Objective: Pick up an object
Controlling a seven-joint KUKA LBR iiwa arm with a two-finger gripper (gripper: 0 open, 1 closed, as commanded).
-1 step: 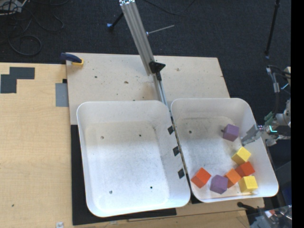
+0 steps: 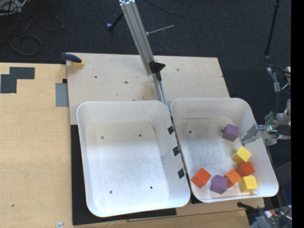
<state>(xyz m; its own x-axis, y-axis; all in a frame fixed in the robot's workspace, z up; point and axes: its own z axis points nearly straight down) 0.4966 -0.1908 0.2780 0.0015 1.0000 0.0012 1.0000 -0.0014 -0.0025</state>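
Note:
Several small cubes lie in the right bin, mostly toward its near right corner. A purple cube sits alone near the right wall. Below it are a yellow cube, a red cube, an orange cube and a second yellow cube. Another purple cube and an orange-red cube lie near the front. My gripper reaches in over the bin's right rim. Its grey tip is just right of the lone purple cube and above the yellow one, with nothing seen in its grasp.
The left bin stands beside the right one, with black clips along the shared rim. A slanted aluminium post rises behind the bins. A blue and yellow clamp lies at the bench's back left corner.

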